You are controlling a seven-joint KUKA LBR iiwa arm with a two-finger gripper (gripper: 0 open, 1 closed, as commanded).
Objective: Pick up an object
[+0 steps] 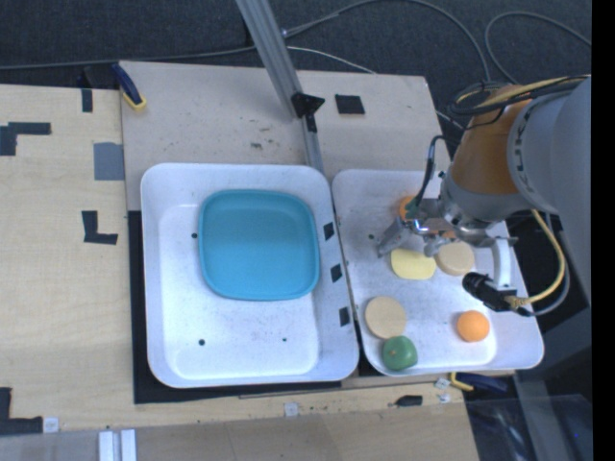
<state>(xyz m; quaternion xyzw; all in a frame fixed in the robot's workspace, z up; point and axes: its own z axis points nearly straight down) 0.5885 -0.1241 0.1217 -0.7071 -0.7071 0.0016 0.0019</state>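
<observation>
**rigwatcher:** Two bins on my feed, and the arm (519, 152) is down over the right bin (370, 200). The gripper (428, 227) sits near the middle of that bin. I honestly cannot tell how far apart it stands or whether it has anything; the wrist covers most of it from this angle.

**binbot_fan:** So what's closest to grab?

**rigwatcher:** Pale yellow piece (413, 265), just below the gripper, lying flat on the bin floor. It's a rounded lump, a bit longer than wide, long axis running roughly left-right in the view. No clear "front" to it that I can make out. Next to it, off to the gripper's lower right, is a tan disc (455, 257) with its top edge tucked under the wrist hardware, so part is hidden. There's also a small orange thing (408, 206) right up against the gripper on its upper left, mostly covered, can't say what it is.

**binbot_fan:** Anything else in there?

**rigwatcher:** Further below the gripper: a beige round disc (385, 316), a green ball (399, 352) touching its lower edge, and an orange ball (472, 326) off to the lower right. Well to the gripper's left, the other bin (173, 353) holds a blue square plate (258, 244).
</observation>
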